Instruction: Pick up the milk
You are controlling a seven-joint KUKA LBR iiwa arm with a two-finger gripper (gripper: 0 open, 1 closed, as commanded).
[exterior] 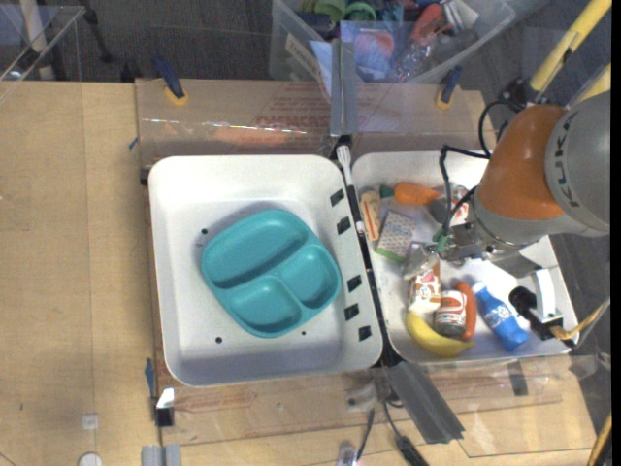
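Right-hand bin, taken as landmark. The gripper hangs low over this bin's middle; whether it is parted or closed cannot be told. The milk carton lies just below it, above a banana at the bin's near edge, with a blue bottle to its right.

the scene is evenly and fairly brightly lit from above. the white bins look slightly washed out, and the teal tray casts a soft shadow on its upper left side. glare streaks the clear plastic sheet behind them. detail is soft and grainy throughout.
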